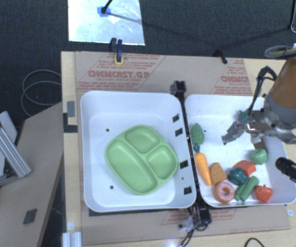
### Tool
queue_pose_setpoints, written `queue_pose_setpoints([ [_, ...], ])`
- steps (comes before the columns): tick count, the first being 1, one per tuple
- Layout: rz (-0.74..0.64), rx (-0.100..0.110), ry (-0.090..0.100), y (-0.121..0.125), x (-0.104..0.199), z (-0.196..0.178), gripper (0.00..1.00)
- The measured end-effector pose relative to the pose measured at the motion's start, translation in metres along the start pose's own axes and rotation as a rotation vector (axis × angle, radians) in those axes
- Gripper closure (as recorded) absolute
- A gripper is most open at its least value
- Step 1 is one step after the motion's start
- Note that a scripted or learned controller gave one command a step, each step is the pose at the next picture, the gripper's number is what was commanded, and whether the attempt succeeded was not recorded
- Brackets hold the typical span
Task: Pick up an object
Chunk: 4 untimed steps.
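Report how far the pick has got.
Done: the pincer hangs low over the right bin, above a bare patch of its floor. In hand: nothing visible between its fingers. Left: the whole grasp. The toys lie in the bin: carrot, donut, cucumber, tomato and the green piece by the divider. The green tray sits in the left bin.

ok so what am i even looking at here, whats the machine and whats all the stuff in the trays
A single camera looks down on a bench with two white bins. The grey and orange shape at right is a robot arm; its tool hangs over the right bin, above bare floor, and I see nothing in it. That bin has toy food: a carrot, a donut, a cucumber, a tomato and more. The left bin has a green divided plate.
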<state>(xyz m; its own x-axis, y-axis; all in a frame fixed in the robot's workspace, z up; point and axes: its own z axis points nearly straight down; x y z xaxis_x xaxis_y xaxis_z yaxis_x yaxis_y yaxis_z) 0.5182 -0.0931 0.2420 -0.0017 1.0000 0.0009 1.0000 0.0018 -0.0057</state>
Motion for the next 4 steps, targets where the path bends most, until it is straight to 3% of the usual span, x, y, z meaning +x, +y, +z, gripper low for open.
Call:
queue_pose_setpoints([
  [1,-0.001,-0.008,-0.001,0.002,0.0,-0.003,0.0],
  [3,0.0,-0.002,0.001,-0.004,0.003,0.104,0.0],
  [4,0.01,-0.021,-0.015,-0.001,-0.005,0.15,0.0],
])
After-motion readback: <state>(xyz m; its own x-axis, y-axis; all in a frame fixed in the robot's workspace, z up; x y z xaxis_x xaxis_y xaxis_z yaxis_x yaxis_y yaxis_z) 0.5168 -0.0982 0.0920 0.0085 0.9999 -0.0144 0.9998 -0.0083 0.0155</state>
